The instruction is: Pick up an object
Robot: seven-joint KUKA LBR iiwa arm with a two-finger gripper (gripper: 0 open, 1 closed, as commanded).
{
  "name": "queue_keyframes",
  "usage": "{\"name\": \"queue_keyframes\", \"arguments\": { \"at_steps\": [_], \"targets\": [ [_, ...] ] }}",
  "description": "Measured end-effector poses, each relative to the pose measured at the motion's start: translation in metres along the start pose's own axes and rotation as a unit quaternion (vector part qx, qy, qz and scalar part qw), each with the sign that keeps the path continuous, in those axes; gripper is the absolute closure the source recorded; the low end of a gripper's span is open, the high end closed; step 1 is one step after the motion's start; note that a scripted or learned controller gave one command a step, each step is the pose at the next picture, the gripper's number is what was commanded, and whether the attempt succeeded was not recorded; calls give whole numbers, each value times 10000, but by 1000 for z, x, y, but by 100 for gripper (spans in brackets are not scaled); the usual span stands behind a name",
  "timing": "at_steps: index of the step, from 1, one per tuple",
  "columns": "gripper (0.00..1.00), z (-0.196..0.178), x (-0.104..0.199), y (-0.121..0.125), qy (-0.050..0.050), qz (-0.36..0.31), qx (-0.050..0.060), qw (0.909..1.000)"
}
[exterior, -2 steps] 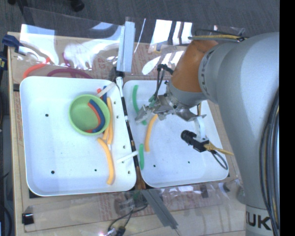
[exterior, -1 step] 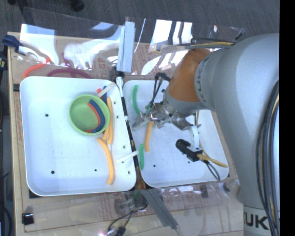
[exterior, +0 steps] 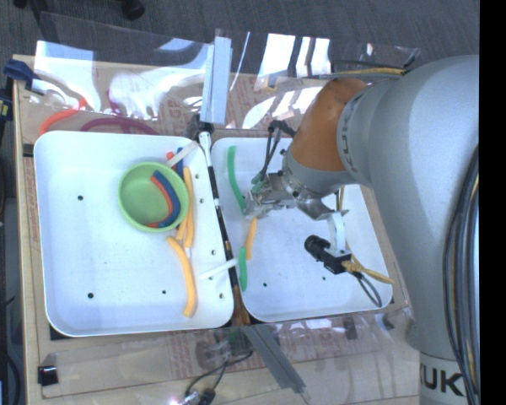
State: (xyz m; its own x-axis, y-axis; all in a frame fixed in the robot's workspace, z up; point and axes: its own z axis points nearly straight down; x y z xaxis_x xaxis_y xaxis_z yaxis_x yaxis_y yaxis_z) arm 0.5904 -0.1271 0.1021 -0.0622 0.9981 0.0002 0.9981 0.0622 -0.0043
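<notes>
1. Camera view, fixed above the bench [exterior: 34, 344], looking down at a slant on two shallow white bins side by side: left bin [exterior: 84, 268] and right bin [exterior: 295, 298].
2. Grey arm [exterior: 405, 133] with orange band [exterior: 320, 133] reaching in from the right, hanging over the upper part of the right bin.
3. Gripper [exterior: 260, 201] pointed down near the left wall of the right bin, low over the floor; jaws too small and cluttered to read, so apart or together: cannot tell.
4. Nothing seen clamped between them.
5. Long green strip [exterior: 234, 180] in the right bin, running along its left wall from the top edge down toward the gripper.
6. Thin orange stick [exterior: 250, 241] just below the gripper, ending by a short green piece [exterior: 243, 272] close to the divider.
7. Black cable clip [exterior: 322, 253] and trailing wires hanging from the wrist, over the middle of the right bin.
8. Green bowl [exterior: 148, 197] in the upper right part of the left bin, with a blue piece [exterior: 164, 191] and a red piece [exterior: 160, 218] inside it.
9. Yellow curved strips [exterior: 185, 277] below and beside the bowl, reaching toward the lower right corner of the left bin.
10. Crumpled clear plastic sheet [exterior: 143, 87] beyond the bins' far edge.
</notes>
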Motion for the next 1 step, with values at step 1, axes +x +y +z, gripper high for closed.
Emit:
{"name": "queue_keyframes", "arguments": {
  "at_steps": [1],
  "targets": [
    [0,0,0,0,-1,-2,0,10000]
  ]
}}
